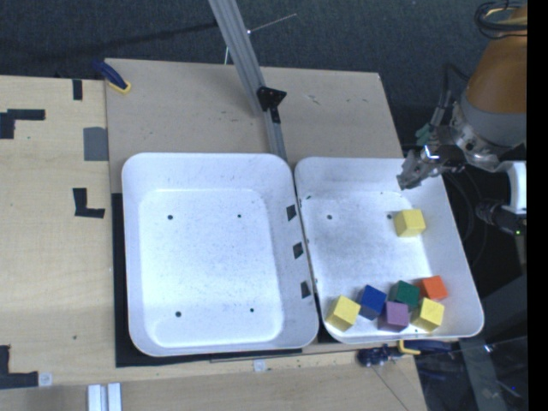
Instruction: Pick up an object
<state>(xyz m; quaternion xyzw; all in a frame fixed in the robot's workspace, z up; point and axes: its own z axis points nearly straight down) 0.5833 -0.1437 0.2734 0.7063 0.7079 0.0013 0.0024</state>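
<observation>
Toward the upper right of the frame, the gripper [411,175] hung over the far rim of the right bin [342,187], and whether it was ready to take anything could not be told from this slant. Just below it, apart from everything else, a yellow block [410,222] lay alone on the bin floor, looking like the easiest target. Along the lower edge of that bin the rest were crowded together: a second yellow block [344,312], a blue block [372,300], a purple block [396,314], a green block [404,294], an orange block [434,288] and a third yellow one [430,314], several of them touching. The left bin [205,247] sat beside it (nothing to pick there). A descent slightly off-centre would probably nudge the lone block aside rather than catch it; going for the cluster risked wedging against neighbours, or scraping the bin wall close by.
</observation>
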